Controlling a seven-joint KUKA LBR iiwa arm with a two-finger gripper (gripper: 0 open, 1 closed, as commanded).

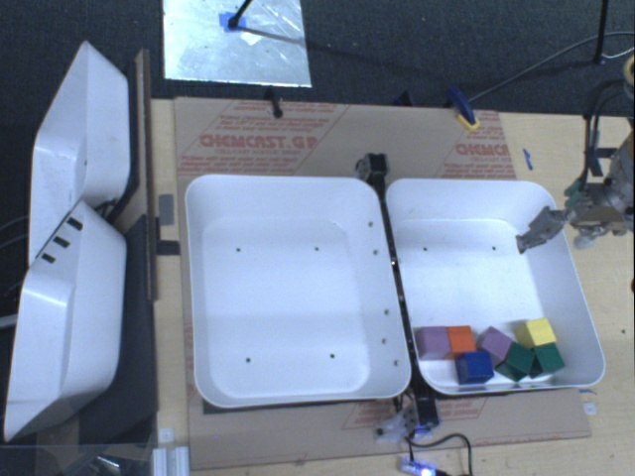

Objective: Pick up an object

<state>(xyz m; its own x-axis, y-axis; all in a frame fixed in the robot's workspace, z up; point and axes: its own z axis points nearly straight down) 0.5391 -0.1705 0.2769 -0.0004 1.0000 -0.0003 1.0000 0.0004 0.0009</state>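
The bench was a pale board printed with red lettering, set against dark carpet, and it bore two shallow white bins side by side; a sheet of foil lay on the floor beyond it and spare white bins leaned at the view's left.

The gripper (541,229) hung at the far right rim of the right bin (466,236), the arm reaching in from the right edge of the view. Its grey fingers pointed down and to the left over the bin's upper right corner. They looked slightly parted with nothing between them, though at this size and blur that is a reading rather than a certainty.

The step in hand appeared to be the approach, with no object yet chosen or touched. To do it well, the arm would need to travel toward the near wall of the right bin, pick one block that stands free enough for a finger on each side, and come down with the fingers aligned across its flat faces rather than its corners.

The candidates all lay well apart from the gripper, crowded along the bin's near edge: a lilac block (432,341), an orange block (460,339) touching it, a blue block (475,366) just in front, a second lilac block (494,343), a yellow block (540,332) and green blocks (526,362) beneath it. The lilac block at the left end had open floor on one side and seemed the easier target; the yellow and green ones sat tight against the wall. The left bin (288,286) held nothing to grasp.
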